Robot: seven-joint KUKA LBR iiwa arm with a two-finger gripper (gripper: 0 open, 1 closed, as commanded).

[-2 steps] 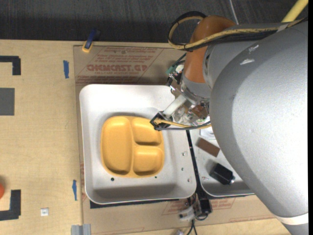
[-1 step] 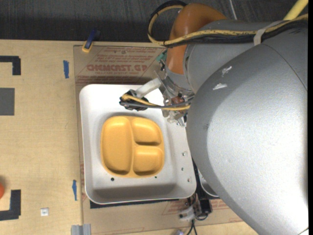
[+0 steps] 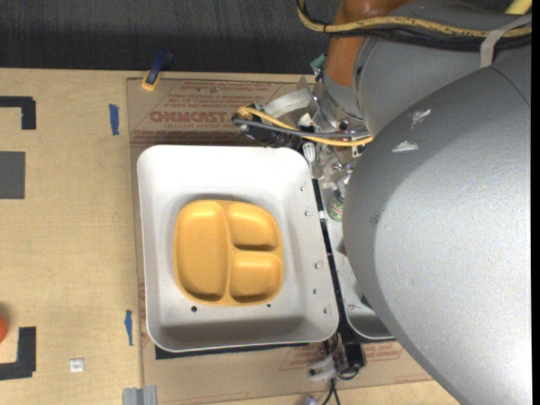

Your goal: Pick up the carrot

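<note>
My grey arm (image 3: 447,201) with its orange band (image 3: 371,15) reaches in from the right and hangs over the right bin (image 3: 363,319), covering almost all of it. The wrist points down near the wall between the two bins, about (image 3: 333,154). The arm's bulk hides what lies in the right bin, and I see no carrot. A small green patch (image 3: 336,207) peeks out by the right bin's left wall under the wrist.
The left white bin (image 3: 160,184) holds a yellow three-compartment plate (image 3: 228,250). Cardboard (image 3: 211,108) lies under the bins on the wooden bench. Blue tape marks (image 3: 114,118) and black corner marks (image 3: 25,112) sit on the bench at left.
</note>
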